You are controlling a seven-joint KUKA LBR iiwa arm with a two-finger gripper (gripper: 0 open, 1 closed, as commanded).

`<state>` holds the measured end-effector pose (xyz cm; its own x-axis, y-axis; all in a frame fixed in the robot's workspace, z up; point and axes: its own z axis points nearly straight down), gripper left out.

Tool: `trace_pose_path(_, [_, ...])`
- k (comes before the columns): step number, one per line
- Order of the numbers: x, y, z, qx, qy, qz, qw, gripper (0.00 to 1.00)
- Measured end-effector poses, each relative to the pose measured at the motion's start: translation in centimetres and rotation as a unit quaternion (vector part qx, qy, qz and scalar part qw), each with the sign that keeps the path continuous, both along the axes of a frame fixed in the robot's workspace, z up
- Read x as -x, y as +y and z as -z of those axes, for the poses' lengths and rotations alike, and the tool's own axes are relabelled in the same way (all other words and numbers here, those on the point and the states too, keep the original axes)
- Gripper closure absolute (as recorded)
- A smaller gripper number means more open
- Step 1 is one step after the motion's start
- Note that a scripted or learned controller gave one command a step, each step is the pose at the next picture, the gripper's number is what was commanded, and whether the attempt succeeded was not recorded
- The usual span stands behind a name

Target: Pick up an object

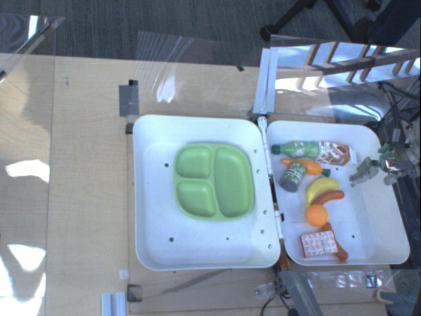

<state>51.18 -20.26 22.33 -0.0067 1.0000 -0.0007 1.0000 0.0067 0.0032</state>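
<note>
The right bin (378, 242) holds several toy foods: a green bottle (299, 149), a brown and white carton (334, 153), a carrot (305, 166), a small grey can (292, 176), a banana (320, 187), a red sausage (327, 197), an orange (317, 215) and a red patterned box (319, 243). My gripper (370, 167) hangs over the right side of this bin, to the right of the banana and carton, apart from all of them. Nothing shows in its grasp.
The left bin (151, 236) contains a green divided plate (215, 180). A metal divider (271, 183) runs between the two bins. Cables and a clear panel (342, 78) stand behind the right bin. Bare bin floor lies under and in front of the gripper.
</note>
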Motion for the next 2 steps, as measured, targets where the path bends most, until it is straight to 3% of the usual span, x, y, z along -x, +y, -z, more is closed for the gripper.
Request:
trace_pose_path(1, [-5.0, 1.2, 12.8, 0.0008, -0.003, -0.016, 0.9999, 0.00])
trace_pose_path(2, [-9.3, 4.6, 13.6, 0.0008, -0.003, -0.040, 0.9992, 0.00])
